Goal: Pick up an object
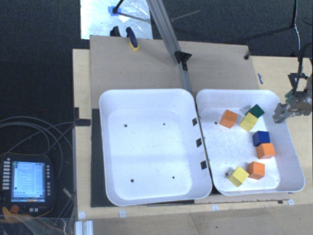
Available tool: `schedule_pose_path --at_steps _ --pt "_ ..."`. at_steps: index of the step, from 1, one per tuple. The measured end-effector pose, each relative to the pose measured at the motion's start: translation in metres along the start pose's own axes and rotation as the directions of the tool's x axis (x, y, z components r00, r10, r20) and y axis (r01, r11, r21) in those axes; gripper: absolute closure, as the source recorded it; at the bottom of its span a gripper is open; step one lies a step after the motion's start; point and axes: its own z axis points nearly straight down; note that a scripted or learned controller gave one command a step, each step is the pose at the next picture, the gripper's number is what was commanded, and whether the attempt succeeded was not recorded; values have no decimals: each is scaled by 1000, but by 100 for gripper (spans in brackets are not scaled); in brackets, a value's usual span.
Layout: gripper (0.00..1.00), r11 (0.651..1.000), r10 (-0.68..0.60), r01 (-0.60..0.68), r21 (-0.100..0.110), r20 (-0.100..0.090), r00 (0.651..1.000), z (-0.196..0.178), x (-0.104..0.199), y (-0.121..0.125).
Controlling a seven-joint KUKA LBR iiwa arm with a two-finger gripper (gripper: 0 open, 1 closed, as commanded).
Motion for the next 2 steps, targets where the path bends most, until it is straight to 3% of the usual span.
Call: schedule_pose_path --at_steps 2 --pt "100 1000 -6 6 8 -6 1000 13 112 -17"
